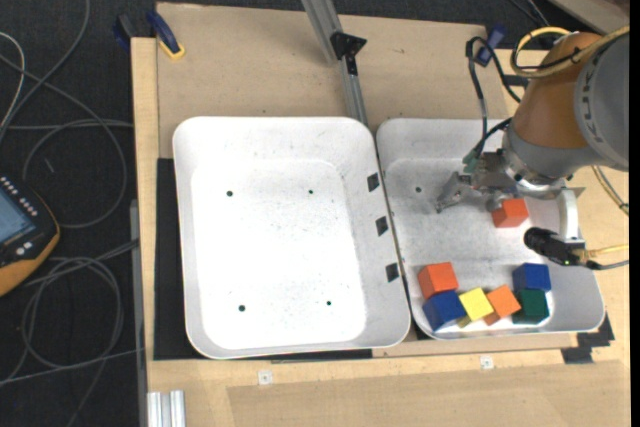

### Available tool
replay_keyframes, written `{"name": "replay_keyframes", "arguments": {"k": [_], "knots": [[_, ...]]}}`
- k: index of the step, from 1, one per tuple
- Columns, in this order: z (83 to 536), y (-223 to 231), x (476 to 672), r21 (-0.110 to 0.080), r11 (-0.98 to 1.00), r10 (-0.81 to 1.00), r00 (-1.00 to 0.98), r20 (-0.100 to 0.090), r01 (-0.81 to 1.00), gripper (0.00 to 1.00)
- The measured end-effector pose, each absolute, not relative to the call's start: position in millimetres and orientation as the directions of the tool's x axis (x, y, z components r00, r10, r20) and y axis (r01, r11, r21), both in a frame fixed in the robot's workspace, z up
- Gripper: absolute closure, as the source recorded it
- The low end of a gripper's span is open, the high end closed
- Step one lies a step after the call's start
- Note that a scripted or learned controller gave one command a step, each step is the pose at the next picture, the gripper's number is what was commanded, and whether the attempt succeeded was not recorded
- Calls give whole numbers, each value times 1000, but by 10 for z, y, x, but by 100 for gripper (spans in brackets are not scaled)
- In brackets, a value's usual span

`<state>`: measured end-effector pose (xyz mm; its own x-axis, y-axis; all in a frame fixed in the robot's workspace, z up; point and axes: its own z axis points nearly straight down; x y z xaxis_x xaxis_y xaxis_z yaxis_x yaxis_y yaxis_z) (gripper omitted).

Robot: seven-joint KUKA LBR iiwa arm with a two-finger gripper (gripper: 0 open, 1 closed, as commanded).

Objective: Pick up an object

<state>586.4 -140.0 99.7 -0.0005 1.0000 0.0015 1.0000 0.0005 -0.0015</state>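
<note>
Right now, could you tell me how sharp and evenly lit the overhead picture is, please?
In the camera view, light is soft and even; the left bin shows no hard glare; the coloured blocks look crisp with faint shadows; the hand is slightly blurred and too dark to read in detail.

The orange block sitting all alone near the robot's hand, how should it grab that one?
Straight from above, pinching two opposite flat sides of the lone orange block. It sits apart from the block cluster, so there looks to be finger room all around. The gripper is right beside it.
</note>
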Motion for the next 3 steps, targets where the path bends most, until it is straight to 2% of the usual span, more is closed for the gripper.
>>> {"name": "replay_keyframes", "arguments": {"k": [1, 2, 3], "knots": [[1111, -1401, 5871, 1, 0, 1000, 0, 2, 1000, 100], [1686, -1323, 5959, 8, 3, 1000, -3, -1, 1000, 100], [2335, -1326, 5946, 9, 2, 1000, -2, -2, 1000, 100]]}}
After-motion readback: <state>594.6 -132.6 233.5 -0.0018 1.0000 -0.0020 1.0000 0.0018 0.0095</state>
